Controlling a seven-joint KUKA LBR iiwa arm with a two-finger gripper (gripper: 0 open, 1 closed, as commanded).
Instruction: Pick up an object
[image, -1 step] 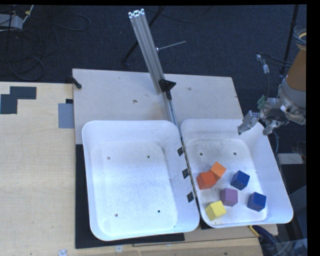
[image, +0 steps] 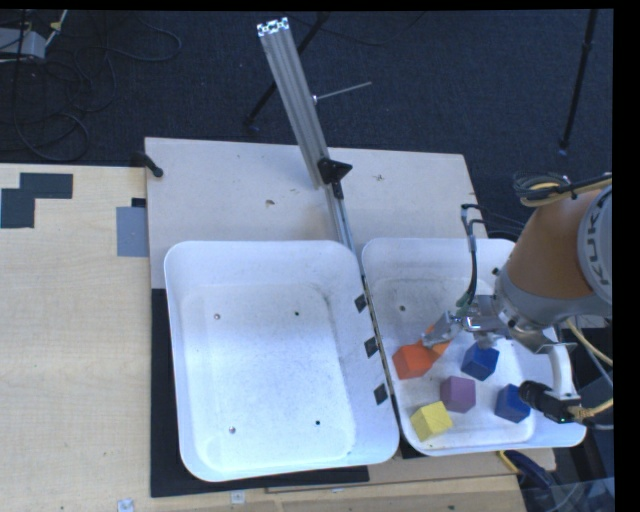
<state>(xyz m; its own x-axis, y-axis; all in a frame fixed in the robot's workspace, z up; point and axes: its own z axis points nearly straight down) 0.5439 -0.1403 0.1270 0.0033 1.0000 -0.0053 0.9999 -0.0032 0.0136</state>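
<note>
I see the bench (image: 90, 330) carrying two white bins, left bin (image: 190, 300) and right bin (image: 400, 255), touching at frame centre.

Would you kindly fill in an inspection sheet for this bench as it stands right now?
Surface: pale bench board bearing two shallow white bins, left bin and right bin, side by side.
Job's things: all in the right bin: orange block, two blue blocks, purple block, yellow block.
Clutter: nothing seen in the left bin.
Gripper: gripper low in the right bin, just above the orange block; grasp cannot be judged.
Cables: cable running down to the wrist; more cables on the dark floor.
Surroundings: slanted aluminium rail over the bench, wooden table to the left.
</note>
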